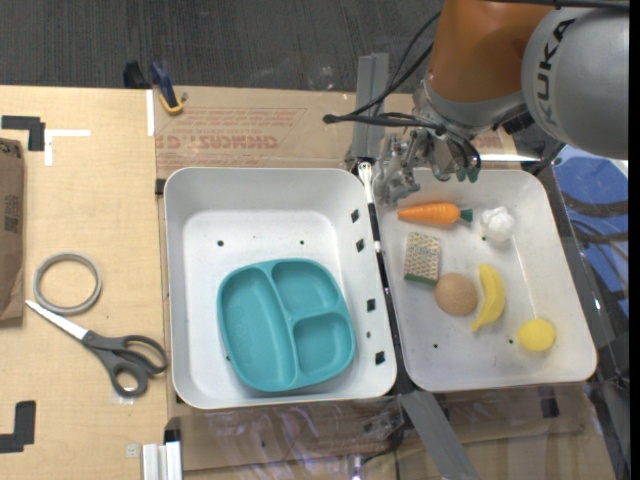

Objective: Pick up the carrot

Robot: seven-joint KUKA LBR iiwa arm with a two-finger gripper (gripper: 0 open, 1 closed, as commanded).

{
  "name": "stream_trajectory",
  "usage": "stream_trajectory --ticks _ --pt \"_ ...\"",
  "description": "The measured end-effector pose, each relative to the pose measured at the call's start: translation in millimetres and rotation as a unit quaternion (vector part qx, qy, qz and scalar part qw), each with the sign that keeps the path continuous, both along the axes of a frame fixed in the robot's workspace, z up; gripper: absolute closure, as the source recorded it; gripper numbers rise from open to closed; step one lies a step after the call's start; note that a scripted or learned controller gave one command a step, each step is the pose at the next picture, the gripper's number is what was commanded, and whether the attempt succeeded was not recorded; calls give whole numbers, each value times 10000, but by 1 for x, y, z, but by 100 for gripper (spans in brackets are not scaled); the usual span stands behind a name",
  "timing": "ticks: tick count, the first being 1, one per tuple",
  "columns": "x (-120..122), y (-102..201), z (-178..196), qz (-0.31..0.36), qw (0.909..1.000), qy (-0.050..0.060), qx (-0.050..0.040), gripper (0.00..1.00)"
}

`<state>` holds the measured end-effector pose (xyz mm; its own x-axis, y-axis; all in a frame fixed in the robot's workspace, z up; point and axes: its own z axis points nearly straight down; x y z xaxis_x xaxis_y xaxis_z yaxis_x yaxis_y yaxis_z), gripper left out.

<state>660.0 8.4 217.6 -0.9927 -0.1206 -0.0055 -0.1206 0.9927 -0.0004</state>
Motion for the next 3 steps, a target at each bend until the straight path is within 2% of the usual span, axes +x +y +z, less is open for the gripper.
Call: stream_trajectory --ticks 1,2,3 --pt "-73 30 24 474 9989 15 1 100" --pt "-50 35 -1 647 9979 10 -2 100" --pt "-116 38 -26 -356 9994 25 0 100"
